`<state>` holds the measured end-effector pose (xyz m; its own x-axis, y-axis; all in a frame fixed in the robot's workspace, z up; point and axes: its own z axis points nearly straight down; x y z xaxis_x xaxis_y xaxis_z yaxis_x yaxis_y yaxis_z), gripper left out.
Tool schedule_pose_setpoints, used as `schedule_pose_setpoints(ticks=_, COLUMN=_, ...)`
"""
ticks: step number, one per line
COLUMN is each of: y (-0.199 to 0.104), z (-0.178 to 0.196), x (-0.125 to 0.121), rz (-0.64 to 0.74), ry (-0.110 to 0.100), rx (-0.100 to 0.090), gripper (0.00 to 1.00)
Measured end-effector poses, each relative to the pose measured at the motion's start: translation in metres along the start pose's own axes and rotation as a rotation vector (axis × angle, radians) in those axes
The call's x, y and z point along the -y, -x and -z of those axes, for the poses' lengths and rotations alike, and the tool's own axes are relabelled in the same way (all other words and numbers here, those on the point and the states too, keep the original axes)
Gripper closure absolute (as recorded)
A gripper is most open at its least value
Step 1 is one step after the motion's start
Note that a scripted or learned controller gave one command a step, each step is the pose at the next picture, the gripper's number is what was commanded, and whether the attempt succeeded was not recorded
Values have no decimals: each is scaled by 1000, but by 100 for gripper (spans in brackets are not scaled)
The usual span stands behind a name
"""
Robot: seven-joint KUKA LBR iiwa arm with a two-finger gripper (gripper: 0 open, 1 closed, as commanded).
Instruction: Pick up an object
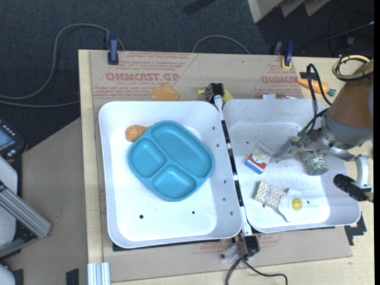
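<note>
Nearest the camera, at about 5 o'clock in the right bin [332, 218], lies a toy fried egg [295, 205]. A patterned packet [268, 193] touches it on its 9 o'clock side. Further in, near the bin's middle, a small red, white and blue carton [258, 159] lies flat and apart from the rest. A small can [315, 162] sits at 3 o'clock from it.

The tool [297, 144] hangs just beyond the can, at its 10 o'clock, low over the bin floor. It comes off the grey arm [350, 120] that enters from 3 o'clock. It is too small and cluttered by cables for me to tell how far open it is. Nothing can be seen gripped in it, and I cannot tell if it touches the can.

Any of these four could serve as the object to pick up, and the can and carton look the likeliest, being closest to the tool.

The main risk, as I judge it, is position: the tool sits between can and carton, centred over neither. A closing there could catch bare floor, or nudge the can so that it rolls toward the 3 o'clock wall. The flat carton and packet offer little height to pinch.

In the left bin [119, 206] a blue divided plate [171, 159] lies centrally, with an orange piece [135, 133] at its 10 o'clock. Farthest off, on the tabletop [178, 64], rests another orange lump [164, 92].
</note>
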<state>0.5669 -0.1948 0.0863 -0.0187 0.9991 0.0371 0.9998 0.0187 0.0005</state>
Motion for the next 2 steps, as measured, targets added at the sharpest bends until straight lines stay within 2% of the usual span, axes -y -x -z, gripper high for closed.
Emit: schedule_pose_setpoints(ticks=2, y=0, z=0, x=0, rz=0, ry=-1, rx=0, gripper=0)
